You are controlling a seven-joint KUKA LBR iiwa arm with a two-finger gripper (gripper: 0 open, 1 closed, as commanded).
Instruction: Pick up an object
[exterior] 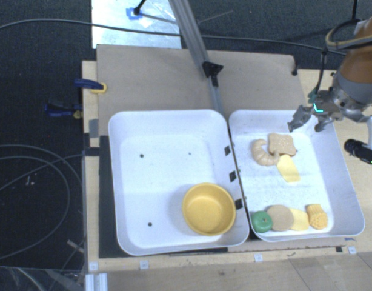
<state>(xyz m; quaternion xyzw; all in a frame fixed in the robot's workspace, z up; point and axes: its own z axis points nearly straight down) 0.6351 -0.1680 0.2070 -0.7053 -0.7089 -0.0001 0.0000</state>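
Note:
My gripper (309,122) hangs over the back of the right bin (337,180), its two fingers spread open with nothing between them. Just left and in front of it lie a tan toast-shaped piece (281,143), a pale curled croissant-like piece (263,153) and a yellow wedge (288,169). Along the bin's front edge sit a green round piece (262,222), a beige disc (280,217), a yellow slice (299,220) and an orange waffle-like block (317,216).
The left bin (149,144) holds a yellow bowl (209,208) at its front right. A grey pole (192,38) slants in from the top toward the gap between the bins. Cables cross the dark floor at left.

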